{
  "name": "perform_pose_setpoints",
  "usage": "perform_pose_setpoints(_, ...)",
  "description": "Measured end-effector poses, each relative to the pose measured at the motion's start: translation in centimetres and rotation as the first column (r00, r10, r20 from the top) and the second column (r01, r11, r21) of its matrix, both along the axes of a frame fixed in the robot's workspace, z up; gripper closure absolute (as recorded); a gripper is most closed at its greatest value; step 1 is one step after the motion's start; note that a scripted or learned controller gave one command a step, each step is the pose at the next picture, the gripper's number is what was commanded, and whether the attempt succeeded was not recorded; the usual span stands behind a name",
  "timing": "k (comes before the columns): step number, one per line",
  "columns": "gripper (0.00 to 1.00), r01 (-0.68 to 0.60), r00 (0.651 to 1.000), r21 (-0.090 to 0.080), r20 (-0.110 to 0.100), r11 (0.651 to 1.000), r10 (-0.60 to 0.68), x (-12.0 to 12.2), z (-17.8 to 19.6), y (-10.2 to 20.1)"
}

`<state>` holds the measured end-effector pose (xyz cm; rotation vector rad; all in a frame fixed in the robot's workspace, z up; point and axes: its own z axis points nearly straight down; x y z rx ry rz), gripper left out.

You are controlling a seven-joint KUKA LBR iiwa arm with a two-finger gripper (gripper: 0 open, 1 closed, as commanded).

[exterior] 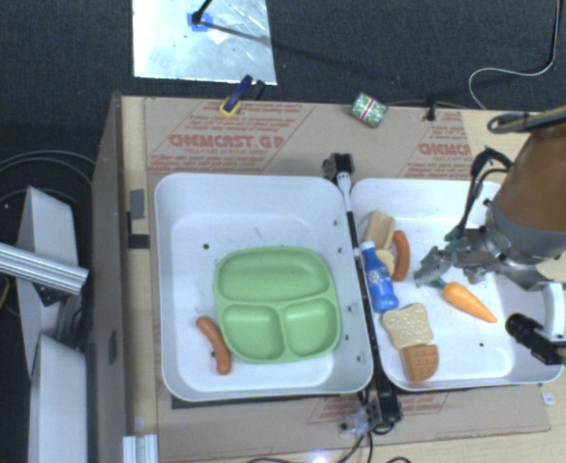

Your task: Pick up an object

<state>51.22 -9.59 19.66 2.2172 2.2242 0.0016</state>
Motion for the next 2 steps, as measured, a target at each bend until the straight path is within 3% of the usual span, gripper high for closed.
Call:
perform_pose_setpoints(1,0.0,0.003,1.0,-0.001,0.001,1.0,-0.003,2.3,-11.2,-4.3)
perform_pose_setpoints(2,0.0,0.0,1.0,0.0,0.001,1.0,0.0,9.4,-11.2,1.4)
